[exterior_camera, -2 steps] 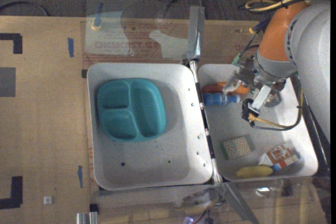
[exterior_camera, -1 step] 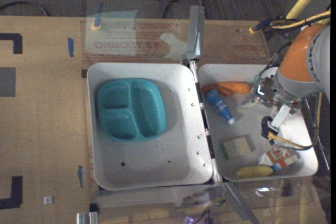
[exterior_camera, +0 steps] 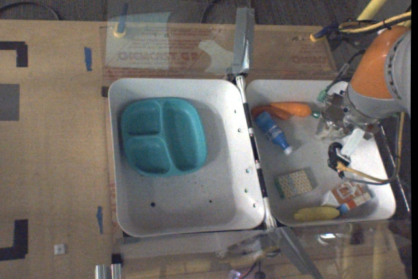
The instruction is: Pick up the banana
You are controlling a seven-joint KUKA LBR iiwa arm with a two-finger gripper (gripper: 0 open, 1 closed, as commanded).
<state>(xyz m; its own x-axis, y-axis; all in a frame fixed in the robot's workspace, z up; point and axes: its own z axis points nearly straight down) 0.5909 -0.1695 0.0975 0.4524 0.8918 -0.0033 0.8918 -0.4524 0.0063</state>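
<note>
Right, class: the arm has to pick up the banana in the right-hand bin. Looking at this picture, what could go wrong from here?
1. The banana lies close along the right bin's near wall, so the pincer may strike that wall or find too little room on that side.
2. A red and white carton sits just beside the banana's end; a slightly off descent could nudge or catch it instead.

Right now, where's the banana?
In the camera view the banana lies in the right-hand bin by its near rim, with a tan pad just above it and a red-and-white carton at its right end.
</note>
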